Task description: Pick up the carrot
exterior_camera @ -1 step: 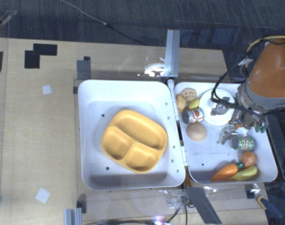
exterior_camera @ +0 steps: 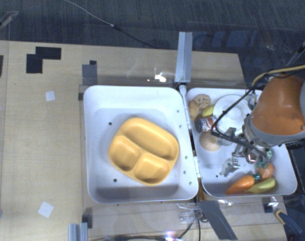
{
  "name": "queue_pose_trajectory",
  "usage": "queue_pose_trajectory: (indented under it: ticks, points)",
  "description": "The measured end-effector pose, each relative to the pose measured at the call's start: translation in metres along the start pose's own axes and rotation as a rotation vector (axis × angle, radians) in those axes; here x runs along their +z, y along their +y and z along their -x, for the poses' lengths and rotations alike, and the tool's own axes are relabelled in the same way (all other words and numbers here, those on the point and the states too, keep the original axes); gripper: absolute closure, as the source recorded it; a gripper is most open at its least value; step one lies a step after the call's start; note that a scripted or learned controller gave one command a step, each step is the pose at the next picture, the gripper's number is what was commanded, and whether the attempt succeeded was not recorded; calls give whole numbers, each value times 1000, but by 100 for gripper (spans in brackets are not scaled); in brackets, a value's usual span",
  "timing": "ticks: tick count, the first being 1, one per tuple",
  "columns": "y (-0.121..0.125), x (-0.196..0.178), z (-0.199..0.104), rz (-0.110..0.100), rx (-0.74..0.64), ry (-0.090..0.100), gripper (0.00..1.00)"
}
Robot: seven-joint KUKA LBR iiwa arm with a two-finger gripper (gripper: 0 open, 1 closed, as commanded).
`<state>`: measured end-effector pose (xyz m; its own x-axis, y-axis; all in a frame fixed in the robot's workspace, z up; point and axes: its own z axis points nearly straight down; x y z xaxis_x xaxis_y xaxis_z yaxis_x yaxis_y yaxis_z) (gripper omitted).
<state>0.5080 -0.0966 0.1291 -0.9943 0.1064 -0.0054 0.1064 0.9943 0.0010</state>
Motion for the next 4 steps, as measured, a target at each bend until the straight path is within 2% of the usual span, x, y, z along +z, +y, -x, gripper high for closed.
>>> queue_pose_trajectory:
  ticks: [1, 2, 3, 4]
  points:
    - [13, 36, -21, 0, -22, -1, 0]
    - [-1, 30, -19, 0, 169, -2, 0]
    - [9, 25, -20, 0, 388, -3, 0]
    - [10, 14, -17, 1, 381, -12, 100]
